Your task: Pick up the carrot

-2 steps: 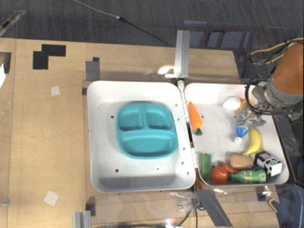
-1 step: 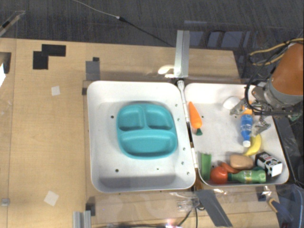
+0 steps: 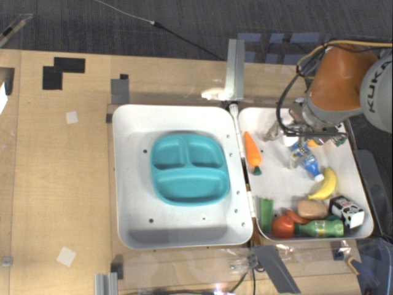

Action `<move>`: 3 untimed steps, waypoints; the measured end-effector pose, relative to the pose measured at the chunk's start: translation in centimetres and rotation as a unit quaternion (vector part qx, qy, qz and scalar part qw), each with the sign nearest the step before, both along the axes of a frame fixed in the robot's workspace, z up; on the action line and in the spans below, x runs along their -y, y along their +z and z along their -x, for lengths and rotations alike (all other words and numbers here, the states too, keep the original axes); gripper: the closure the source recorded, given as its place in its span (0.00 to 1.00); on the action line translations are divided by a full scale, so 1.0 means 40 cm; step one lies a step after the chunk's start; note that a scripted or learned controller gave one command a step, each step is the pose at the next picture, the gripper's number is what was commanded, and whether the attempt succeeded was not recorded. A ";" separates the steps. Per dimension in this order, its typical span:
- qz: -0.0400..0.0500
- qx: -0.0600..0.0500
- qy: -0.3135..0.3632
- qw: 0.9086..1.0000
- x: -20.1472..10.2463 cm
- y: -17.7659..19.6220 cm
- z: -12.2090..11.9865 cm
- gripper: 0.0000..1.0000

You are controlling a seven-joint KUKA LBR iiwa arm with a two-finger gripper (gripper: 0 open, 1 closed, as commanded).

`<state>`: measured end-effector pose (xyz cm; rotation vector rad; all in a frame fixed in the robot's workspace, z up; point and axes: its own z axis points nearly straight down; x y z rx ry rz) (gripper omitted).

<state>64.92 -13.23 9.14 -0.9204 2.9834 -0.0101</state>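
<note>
Camera view: the grey arm with the orange band (image 3: 334,78) reaches in from the right, over the far part of the right white bin (image 3: 362,183). The two-finger gripper (image 3: 305,141) hangs below the wrist, above the bin floor near the back. Metal finger parts spread to either side, but how far open they are cannot be told from this angle. A small blue and white object (image 3: 310,163) lies right under the gripper; whether it is being touched or held is unclear.

The orange carrot with a green stem end (image 3: 252,151) lies against the left wall of the right bin, pointing roughly front to back, stem end toward the front. It is apart from the gripper, to its left.

A yellow banana (image 3: 325,185) lies just front-right of the blue object. Along the front wall sit a green block (image 3: 266,211), a red tomato-like piece (image 3: 283,225), a tan bread roll (image 3: 312,209), a green bottle lying flat (image 3: 320,228) and a black and white carton (image 3: 348,211).

The left white bin (image 3: 132,165) holds a teal divided plate (image 3: 189,168) at its centre.
</note>
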 end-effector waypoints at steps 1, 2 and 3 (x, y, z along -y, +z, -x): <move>-0.001 0.001 -0.072 0.997 -0.047 0.332 -0.044 0.00; -0.003 -0.007 -0.058 0.998 -0.216 0.235 0.074 0.00; -0.003 -0.005 -0.090 0.996 -0.254 0.240 0.042 0.00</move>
